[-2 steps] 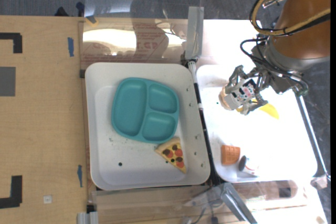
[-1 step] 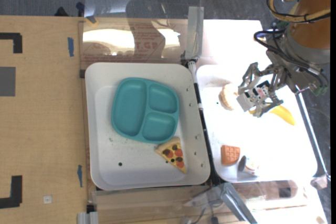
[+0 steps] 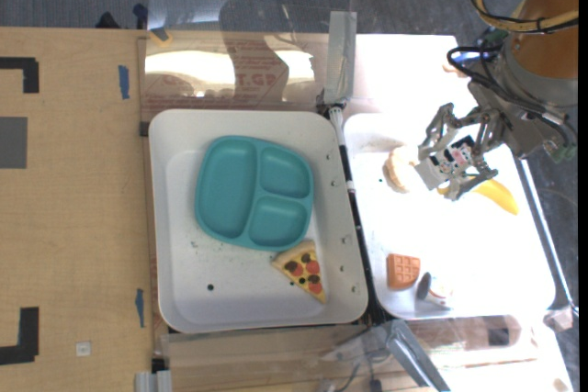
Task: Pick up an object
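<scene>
Desk: you see two white bins side by side.
Tool (image 3: pixel 457 162): over your right bin (image 3: pixel 514 289), fingers apart, gripping nothing.
Near it: banana (image 3: pixel 497 195), round bun (image 3: pixel 399 169).
Farther: waffle (image 3: pixel 402 271); teal plate (image 3: pixel 254 191), pizza slice (image 3: pixel 303 270) in left bin (image 3: pixel 175 289).

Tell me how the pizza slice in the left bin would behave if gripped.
The pizza slice looks like a rigid toy, so probably stiff and light. It lies flat and thin, likely hard to pinch from above. Its tip sits near the teal plate, which may crowd the fingers.

Orange-banded arm (image 3: pixel 551 5), looped cables, grey metal end effector (image 3: pixel 457 162).
</scene>
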Controlling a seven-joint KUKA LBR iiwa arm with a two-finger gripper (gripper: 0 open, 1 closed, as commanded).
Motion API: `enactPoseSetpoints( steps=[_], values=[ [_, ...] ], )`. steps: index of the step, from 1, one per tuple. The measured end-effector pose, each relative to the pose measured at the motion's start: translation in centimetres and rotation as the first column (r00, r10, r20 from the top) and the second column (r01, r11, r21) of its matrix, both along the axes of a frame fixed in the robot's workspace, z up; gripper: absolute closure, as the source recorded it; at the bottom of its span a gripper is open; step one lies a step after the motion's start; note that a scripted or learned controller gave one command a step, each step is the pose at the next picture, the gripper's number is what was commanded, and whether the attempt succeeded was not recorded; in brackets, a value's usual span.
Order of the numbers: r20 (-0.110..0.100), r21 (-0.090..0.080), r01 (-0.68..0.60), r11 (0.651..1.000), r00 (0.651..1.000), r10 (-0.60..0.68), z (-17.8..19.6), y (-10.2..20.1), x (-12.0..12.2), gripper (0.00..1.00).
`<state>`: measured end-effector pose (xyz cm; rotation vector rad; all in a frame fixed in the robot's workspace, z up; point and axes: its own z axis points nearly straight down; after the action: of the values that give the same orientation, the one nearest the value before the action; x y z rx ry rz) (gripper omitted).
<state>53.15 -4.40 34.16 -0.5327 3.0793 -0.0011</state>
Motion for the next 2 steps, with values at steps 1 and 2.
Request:
enactPoseSetpoints(
  steps=[1, 2],
  values=[
    [0.009, 0.001, 0.001, 1.0, 1.0, -0.001, 1.1, 0.1, 0.2, 1.0],
    [0.017, 0.002, 0.002, 1.0, 1.0, -0.002, 2.3, 0.2, 0.4, 1.0]
  ],
)
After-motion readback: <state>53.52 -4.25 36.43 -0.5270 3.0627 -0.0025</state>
